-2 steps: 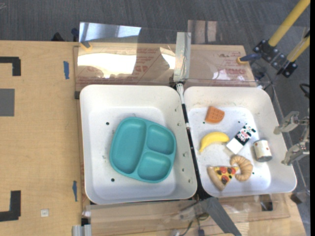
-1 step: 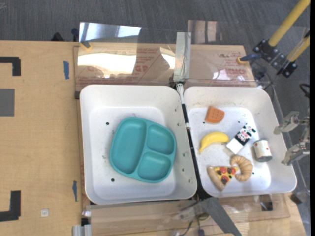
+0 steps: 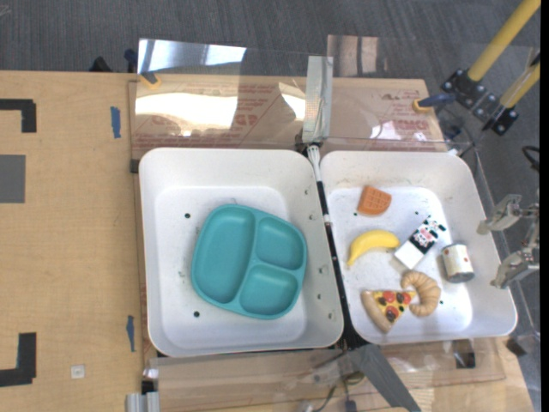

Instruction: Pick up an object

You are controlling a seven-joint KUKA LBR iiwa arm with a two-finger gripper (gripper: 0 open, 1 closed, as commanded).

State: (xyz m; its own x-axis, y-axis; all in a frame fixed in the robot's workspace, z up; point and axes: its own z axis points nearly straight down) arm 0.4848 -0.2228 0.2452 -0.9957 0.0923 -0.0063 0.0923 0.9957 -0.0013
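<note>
Two shallow white bins are sitting side by side on the desk. The left bin is holding a teal divided plate, lying flat near the middle with its three compartments facing up.

The right bin is carrying the small things. An orange waffle-like piece is lying toward the far side. A yellow banana is resting near the middle, curving toward the divider between the bins. Just beside it on the right, a black-and-white block is lying at a tilt (its markings are too small to read). A small silver can is lying on its side near the right wall. Closer to the near rim, a pizza slice is touching a tan croissant.

The claw's state cannot be told from this view. Every object is lying loose in its bin, none lifted.
</note>
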